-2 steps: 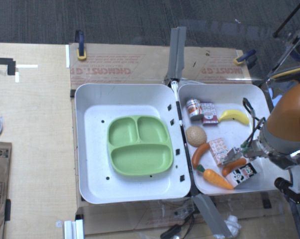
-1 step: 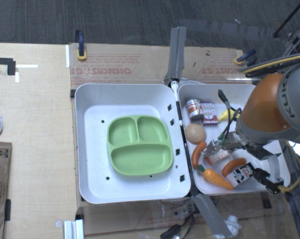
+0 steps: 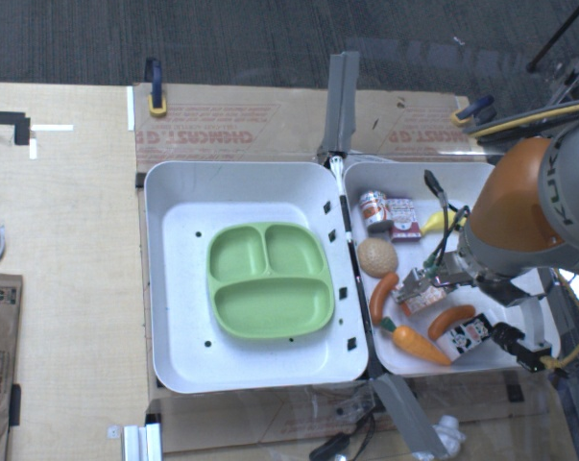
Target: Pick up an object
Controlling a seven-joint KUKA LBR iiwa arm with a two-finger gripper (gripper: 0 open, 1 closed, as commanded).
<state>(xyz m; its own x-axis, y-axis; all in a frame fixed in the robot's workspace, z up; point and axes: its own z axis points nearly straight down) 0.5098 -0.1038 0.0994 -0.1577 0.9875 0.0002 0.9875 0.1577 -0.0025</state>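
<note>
The right bin (image 3: 481, 176) holds several small items. A small can (image 3: 372, 206) and a dark red box (image 3: 402, 216) lie at its back, with a yellow banana (image 3: 437, 222) beside them. A tan round ball (image 3: 376, 255) sits near the left wall, and a red sausage (image 3: 382, 296) lies just below it. An orange carrot (image 3: 419, 344), a second red sausage (image 3: 450, 319) and a black-and-white pack (image 3: 470, 335) lie toward the front. My gripper (image 3: 421, 292) hangs low over the bin's middle, between the two sausages, just right of the first one.
The left bin (image 3: 164, 286) holds a green divided plate (image 3: 268, 279). The orange-banded arm (image 3: 519, 205) covers the right bin's right side. A grey divider post (image 3: 342, 104) stands behind the gap between the bins. Clamps and cables sit at the back right.
</note>
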